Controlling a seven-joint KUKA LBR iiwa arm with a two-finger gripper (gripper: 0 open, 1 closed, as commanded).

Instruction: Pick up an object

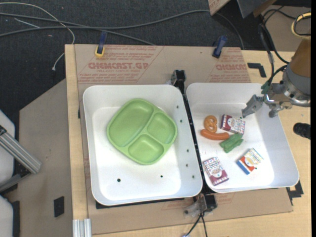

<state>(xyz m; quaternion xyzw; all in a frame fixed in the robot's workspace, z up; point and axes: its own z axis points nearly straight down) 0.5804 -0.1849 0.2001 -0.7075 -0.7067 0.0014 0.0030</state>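
Note:
The right bin (276, 147) holds several small items: an orange pretzel-shaped piece (211, 122), an orange sausage (214, 135), a green block (231, 142), a red-and-white packet (232, 124), a second red-and-white packet (214, 169) and a blue-and-white carton (249, 161). My gripper (261, 106) hangs over the bin's upper right part, above and to the right of the first packet. Its two fingers (252, 106) are spread apart with nothing between them.
The left bin (98, 181) holds a green divided plate (142, 131). Clamps (101, 49) pin the cardboard sheet at the back. Cables trail over the dark floor at the upper left. A black divider bar (190, 132) runs between the bins.

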